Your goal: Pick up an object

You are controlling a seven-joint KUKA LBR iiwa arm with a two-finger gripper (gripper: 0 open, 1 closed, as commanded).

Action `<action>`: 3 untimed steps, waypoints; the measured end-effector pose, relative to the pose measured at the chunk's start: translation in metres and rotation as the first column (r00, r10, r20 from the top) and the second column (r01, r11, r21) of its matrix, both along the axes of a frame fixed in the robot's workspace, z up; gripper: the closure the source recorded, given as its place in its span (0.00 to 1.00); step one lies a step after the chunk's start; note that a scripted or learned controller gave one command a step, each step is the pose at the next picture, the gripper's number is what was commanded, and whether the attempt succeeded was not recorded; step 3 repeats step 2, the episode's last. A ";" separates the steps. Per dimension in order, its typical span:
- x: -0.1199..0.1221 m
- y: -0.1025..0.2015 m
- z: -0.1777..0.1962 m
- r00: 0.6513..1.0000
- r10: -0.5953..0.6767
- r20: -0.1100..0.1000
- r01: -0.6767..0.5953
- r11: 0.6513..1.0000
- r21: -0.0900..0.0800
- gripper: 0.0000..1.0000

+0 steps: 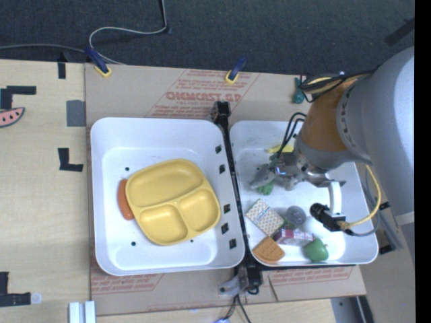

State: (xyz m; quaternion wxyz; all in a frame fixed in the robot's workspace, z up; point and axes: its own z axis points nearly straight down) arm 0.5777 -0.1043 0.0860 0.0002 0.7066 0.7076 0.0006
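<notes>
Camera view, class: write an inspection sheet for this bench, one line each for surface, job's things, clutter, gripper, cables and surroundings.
Surface: cardboard sheet on a wooden bench, bearing left bin and right bin side by side.
Job's things: in the right bin, a checkered pad, grey round piece, orange waffle-like piece, green ball, small pink-and-dark item.
Clutter: yellow divided tray in the left bin, lying over an orange item.
Gripper: gripper low in the right bin; finger state too blurred to judge.
Cables: yellow cable on the arm; black cable beyond the bench.
Surroundings: dark floor; yellow-blue clamps on the cardboard edge.
</notes>
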 end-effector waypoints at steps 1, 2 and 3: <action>0.000 -0.001 0.010 1.000 0.000 0.003 0.000 1.000 -0.003 1.00; -0.006 0.082 0.099 1.000 0.002 -0.001 -0.002 1.000 0.001 1.00; -0.006 0.082 0.099 1.000 0.002 -0.001 -0.002 1.000 0.001 1.00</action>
